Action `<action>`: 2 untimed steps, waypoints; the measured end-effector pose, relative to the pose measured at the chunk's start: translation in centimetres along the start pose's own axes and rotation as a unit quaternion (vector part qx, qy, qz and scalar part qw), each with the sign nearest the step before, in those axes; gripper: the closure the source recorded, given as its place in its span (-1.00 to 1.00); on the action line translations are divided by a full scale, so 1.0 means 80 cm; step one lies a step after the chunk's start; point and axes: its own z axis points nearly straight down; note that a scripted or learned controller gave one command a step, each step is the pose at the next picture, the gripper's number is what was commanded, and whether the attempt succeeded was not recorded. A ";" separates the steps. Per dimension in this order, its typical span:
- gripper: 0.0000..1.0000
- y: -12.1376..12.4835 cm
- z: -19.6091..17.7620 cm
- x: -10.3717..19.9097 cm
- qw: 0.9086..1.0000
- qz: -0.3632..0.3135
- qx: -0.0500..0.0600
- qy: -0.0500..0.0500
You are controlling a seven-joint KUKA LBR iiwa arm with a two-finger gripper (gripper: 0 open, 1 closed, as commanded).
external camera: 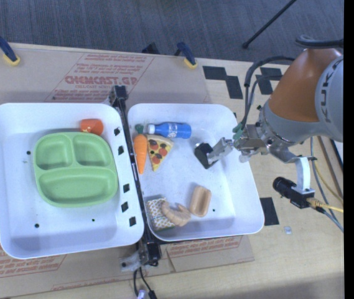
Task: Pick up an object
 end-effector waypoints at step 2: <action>-1.00 0.137 0.158 0.055 0.977 -0.212 -0.012 -0.010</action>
